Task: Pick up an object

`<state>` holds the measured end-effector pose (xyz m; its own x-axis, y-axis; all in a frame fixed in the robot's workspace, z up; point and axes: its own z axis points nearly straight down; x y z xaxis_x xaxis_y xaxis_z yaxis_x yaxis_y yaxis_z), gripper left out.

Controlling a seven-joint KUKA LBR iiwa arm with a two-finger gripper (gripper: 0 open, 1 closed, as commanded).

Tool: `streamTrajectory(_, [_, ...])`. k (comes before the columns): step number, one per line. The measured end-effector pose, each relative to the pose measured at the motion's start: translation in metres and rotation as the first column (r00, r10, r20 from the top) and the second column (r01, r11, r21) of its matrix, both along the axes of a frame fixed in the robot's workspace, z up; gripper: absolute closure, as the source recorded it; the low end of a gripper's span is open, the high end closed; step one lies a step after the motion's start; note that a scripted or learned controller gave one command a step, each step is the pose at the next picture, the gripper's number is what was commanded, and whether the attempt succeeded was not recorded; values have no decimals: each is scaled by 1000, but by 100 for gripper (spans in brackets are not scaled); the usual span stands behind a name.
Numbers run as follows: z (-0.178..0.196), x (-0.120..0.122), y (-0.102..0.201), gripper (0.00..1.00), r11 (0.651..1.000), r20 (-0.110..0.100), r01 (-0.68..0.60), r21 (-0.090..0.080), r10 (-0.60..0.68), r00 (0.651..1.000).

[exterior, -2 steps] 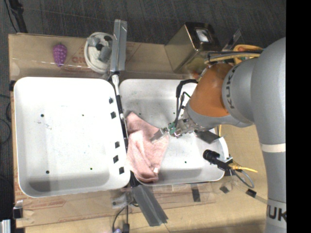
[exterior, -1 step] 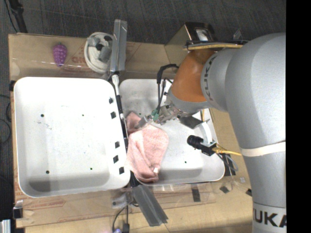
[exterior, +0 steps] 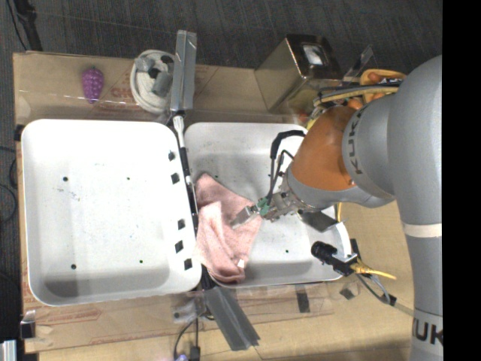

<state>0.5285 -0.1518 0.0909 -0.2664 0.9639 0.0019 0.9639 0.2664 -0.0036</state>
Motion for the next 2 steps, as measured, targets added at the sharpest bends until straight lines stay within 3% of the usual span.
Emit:
streamTrajectory(1, [0, 41, 27, 0, 998, 1, 62, -1, -62, 998])
streamTrajectory(2, [9, 41, 27, 100, 998, -2, 59, -1, -59, 998])
